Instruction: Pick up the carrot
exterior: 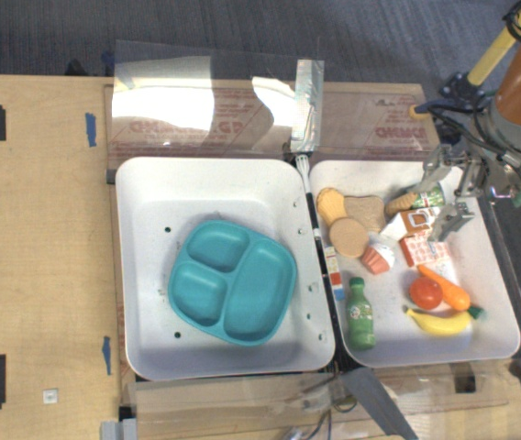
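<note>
Your carrot [446, 286] is a stubby orange thing with a green tip, lying slantwise touching the tomato [426, 293]. The gripper [450, 195] hangs spread wide, holding nothing.

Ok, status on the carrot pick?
Gripper over right bin, nothing between fingers. Carrot lying in bin, untouched. Tomato against it, banana just below; carton between gripper and carrot.
</note>
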